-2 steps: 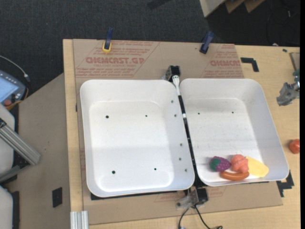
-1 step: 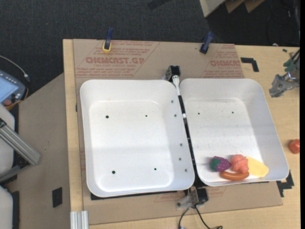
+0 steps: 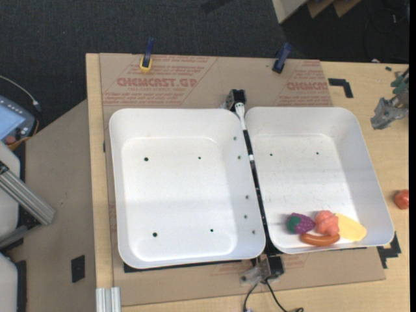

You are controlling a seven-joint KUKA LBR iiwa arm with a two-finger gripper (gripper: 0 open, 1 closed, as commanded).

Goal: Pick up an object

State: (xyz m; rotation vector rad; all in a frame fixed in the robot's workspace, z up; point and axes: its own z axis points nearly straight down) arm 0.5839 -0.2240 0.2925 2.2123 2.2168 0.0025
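Toys [image 3: 323, 227] crowd the right bin's [image 3: 364, 151] lower corner; grabbing there could hit its wall. Gripper [image 3: 389, 112] fingers: cannot tell.

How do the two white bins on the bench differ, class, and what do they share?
The right bin holds a cluster of toy food in its near corner: purple grapes, a pink piece, a yellow piece and an orange sausage. The left bin shows just small dark dots on its floor. The left bin's near half lies in shadow; the right bin looks more evenly lit. Both are shallow, white and round-cornered.
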